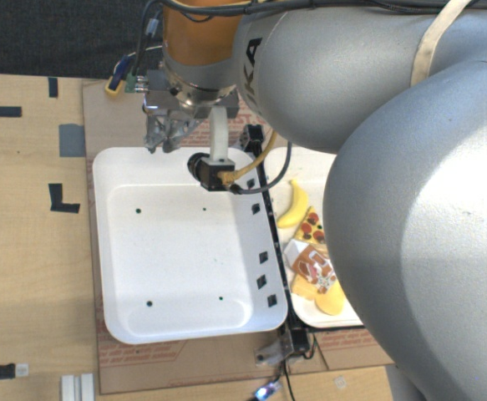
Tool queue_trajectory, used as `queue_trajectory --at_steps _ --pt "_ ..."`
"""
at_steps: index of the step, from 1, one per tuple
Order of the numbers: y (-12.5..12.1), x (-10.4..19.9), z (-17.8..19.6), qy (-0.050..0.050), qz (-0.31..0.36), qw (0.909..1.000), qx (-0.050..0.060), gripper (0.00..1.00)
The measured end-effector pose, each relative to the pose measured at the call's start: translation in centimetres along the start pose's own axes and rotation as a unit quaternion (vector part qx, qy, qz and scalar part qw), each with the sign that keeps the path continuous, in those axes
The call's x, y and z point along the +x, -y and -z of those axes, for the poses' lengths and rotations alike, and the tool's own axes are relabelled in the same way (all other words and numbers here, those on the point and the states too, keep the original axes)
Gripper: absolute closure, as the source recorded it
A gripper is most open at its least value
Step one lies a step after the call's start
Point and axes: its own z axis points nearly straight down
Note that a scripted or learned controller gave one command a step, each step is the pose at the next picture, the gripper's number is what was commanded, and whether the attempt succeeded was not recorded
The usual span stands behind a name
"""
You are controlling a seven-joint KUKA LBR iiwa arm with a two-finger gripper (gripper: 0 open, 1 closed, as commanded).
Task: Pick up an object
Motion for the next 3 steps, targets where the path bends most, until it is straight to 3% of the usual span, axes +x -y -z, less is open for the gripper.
queue_trajectory --at_steps 1,2,3 --pt "-3.5 0.0 -11.4 0.002 -0.002 1.0 0.004 1.0" --pt "-5.6 0.2 0.0 -0.002 -0.001 1.0 -0.004 1.0" --pt "-5.5 0.2 12.6 -0.002 -0.001 1.0 -0.006 1.0"
